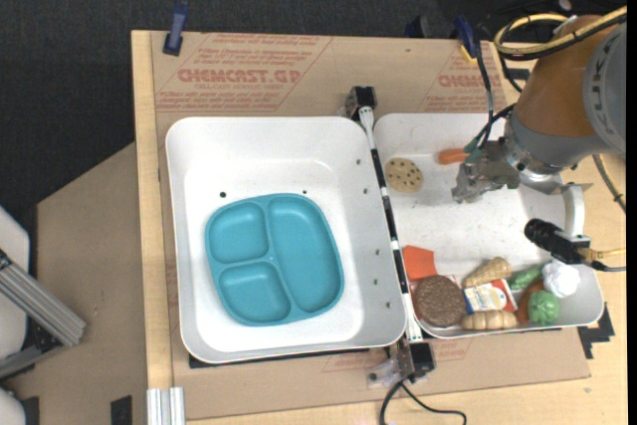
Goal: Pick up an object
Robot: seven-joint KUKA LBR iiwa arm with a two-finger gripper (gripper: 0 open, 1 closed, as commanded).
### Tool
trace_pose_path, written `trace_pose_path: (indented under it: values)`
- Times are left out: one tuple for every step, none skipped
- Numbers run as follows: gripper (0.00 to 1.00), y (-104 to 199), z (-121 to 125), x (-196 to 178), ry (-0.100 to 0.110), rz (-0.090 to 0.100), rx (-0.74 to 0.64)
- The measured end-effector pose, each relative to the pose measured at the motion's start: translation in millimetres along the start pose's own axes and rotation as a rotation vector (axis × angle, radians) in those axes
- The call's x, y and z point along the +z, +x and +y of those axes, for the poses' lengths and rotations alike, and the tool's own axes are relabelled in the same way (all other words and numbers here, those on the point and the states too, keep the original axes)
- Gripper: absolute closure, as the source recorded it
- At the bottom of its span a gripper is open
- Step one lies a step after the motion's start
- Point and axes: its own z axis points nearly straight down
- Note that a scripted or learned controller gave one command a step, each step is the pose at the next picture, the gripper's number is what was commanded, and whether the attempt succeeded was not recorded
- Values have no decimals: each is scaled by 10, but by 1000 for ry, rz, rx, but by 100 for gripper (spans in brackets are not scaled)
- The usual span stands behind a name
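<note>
At right of centre, the end effector point(476, 182) hung beside the cookie point(403, 174); its state I cannot tell. The cookie looked light, stiff, brittle; grip its edges.

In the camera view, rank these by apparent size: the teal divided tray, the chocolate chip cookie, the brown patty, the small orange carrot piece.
1. Teal divided tray
2. Brown patty
3. Chocolate chip cookie
4. Orange carrot piece, partly hidden by the claw

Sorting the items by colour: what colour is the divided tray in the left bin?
Teal-blue, plain; the divided tray shows clearly in the camera view.
</note>
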Motion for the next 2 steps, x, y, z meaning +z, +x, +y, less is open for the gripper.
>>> trace_pose_path:
  values:
    - [100, -51, 15, -150, -10, -5, 6]
    - [100, -1072, 292, -761, -17, -14, 12]
